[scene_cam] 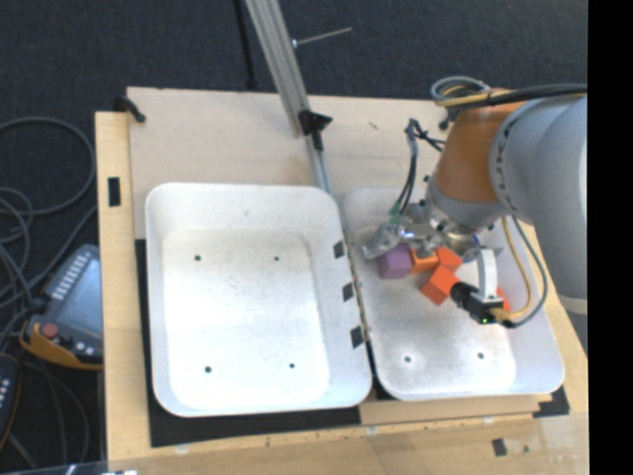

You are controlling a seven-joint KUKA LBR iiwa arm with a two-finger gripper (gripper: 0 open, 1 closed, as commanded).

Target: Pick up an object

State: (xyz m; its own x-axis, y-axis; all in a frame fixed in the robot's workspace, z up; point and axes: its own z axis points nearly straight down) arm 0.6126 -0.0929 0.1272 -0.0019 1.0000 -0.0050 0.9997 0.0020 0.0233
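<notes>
The gripper hangs low in the right bin, but whether it is open or closed cannot be told. A purple block sits just under it — touching, it seems — with orange blocks beside (partly hidden). The left bin lies alongside.

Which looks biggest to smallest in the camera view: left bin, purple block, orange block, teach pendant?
1. left bin, by far the largest.
2. teach pendant, partly cut off by the bench edge.
3. purple block and orange block: they look alike in size, both partly hidden beneath the gripper, so unranked.
</notes>
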